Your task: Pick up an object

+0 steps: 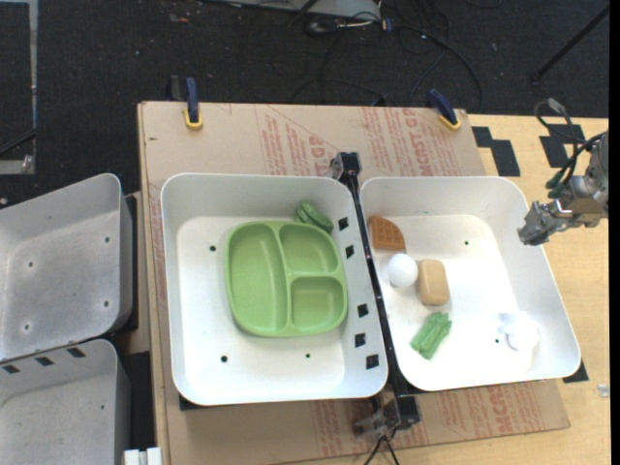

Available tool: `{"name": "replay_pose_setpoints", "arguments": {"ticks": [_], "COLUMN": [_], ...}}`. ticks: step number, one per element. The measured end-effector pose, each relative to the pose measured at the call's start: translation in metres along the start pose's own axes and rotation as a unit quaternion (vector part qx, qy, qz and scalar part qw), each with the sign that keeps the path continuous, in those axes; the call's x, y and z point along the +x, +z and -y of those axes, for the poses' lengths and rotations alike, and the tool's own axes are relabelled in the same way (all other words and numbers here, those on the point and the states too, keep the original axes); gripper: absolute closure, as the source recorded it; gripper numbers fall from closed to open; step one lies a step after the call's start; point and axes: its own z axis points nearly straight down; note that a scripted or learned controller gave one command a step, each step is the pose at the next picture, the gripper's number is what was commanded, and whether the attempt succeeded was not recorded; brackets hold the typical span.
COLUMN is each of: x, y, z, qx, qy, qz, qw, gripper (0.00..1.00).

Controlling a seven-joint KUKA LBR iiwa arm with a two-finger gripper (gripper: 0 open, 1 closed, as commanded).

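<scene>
The right bin (484,194) holds several small items. An orange-brown wedge (387,233) lies at its upper left, with a white ball (402,271) just below it. A tan block (432,282) rests beside the ball, and a green ridged piece (431,336) lies lower down. A white lumpy item (520,334) sits in the lower right corner. My gripper (539,227) hangs at the bin's right rim, apart from all of these, with nothing seen in it.
The left bin (194,356) carries a green divided plate (287,278) and a small green item (314,215) at the plate's upper right. A black divider (366,279) runs between the bins. White trays (58,250) lie at far left.
</scene>
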Motion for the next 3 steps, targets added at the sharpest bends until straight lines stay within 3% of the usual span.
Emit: {"name": "replay_pose_setpoints", "arguments": {"ticks": [3], "x": [0.153], "y": [0.012], "z": [-0.029], "qx": [0.003], "qy": [-0.003], "qz": [-0.002], "qw": [1.0], "gripper": [1.0]}}
